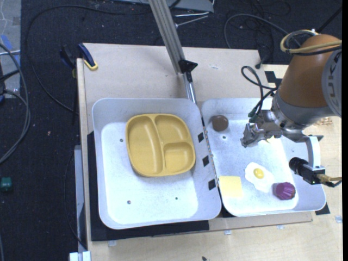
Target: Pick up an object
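Nearest pick was the brown round piece [219, 123], sitting at the back of the right bin [304, 203]. It looked like light, stiff toy food, probably slick, so I'd pinch it across the middle. The fried egg [258, 176], purple piece [284, 190] and yellow block [230, 186] lay closer to the front. The claw [251, 137] hovered over bare bin floor; couldn't tell if it was open. No readable writing anywhere.

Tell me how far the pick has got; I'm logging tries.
Done: the gripper is over the right bin. In hand: nothing shows between its fingers. Left: choosing and lifting something; the brown ball, fried egg, yellow block and purple piece all lie in the bin.
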### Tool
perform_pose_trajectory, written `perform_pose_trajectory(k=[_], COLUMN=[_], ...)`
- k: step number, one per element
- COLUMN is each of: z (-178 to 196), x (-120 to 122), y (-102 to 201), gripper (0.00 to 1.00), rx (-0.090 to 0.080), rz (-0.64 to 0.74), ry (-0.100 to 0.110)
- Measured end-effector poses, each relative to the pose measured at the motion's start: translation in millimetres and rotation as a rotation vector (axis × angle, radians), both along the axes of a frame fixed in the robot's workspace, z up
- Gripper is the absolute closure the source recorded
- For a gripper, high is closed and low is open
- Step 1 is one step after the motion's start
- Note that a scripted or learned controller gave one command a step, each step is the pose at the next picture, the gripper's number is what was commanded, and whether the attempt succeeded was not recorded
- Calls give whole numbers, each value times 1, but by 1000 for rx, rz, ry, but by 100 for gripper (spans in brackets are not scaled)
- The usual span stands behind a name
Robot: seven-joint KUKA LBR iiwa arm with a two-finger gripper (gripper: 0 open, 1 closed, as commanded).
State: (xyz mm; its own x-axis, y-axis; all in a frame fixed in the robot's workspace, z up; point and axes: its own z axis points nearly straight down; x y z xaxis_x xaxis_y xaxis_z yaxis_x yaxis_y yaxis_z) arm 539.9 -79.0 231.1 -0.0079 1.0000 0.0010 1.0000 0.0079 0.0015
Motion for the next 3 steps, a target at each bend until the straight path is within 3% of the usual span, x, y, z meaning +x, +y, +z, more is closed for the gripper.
perform_pose_trajectory(k=[1,3], z=[-5,-4], x=[27,58], y=[57,158], gripper=[100,100], rx=[-1,0], rz=[-1,0], ry=[-1,-1])
